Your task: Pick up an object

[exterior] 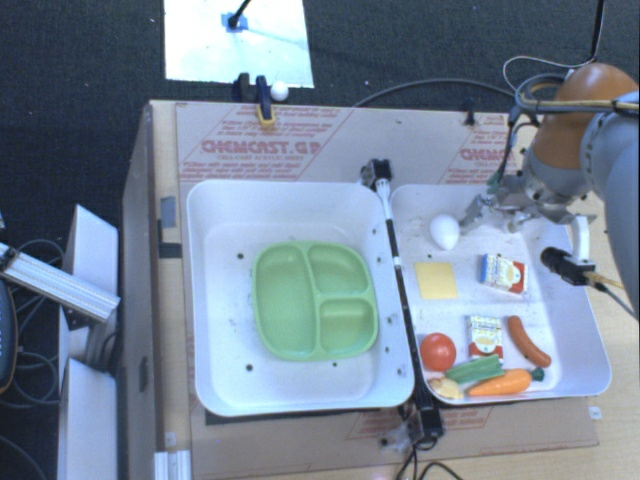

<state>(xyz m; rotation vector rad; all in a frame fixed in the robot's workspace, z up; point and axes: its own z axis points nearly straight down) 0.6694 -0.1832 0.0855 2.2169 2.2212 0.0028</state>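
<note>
- White right bin (590, 368): holds all pickable items.
- Grey arm (600, 153): over bin's far right corner.
- Gripper (500, 208): grip state can't tell; nothing seen held.
- Nearest target, white egg (444, 232), just beside it: approach vertical, centre over it.

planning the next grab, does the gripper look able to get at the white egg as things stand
Probably yes. The egg lies alone on bare floor at the far left of the right bin, apart from the cheese slice. The gripper hangs just to its right with nothing between.
</note>
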